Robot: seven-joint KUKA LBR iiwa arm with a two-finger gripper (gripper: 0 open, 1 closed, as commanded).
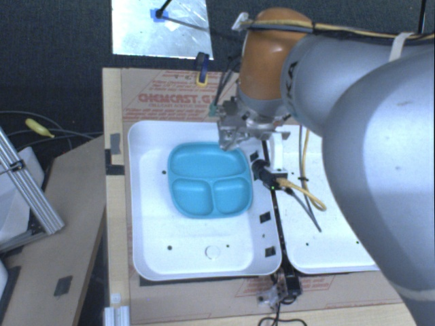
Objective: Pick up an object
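Note:
A light blue divided plate (207,180) with three compartments lies in the left white bin (153,250), toward its upper middle. My gripper (232,139) hangs at the plate's far right corner, just above or touching its rim. The grey arm with its orange band reaches in from the right and covers the wrist. The fingertips are small and dark against the rim, and their gap cannot be made out.
The right white bin (326,250) sits beside the left one, largely covered by the arm. Yellow and black cables (306,195) trail over the divider between the bins. Cardboard (163,94) lies under both bins. A silver sheet (160,19) lies beyond.

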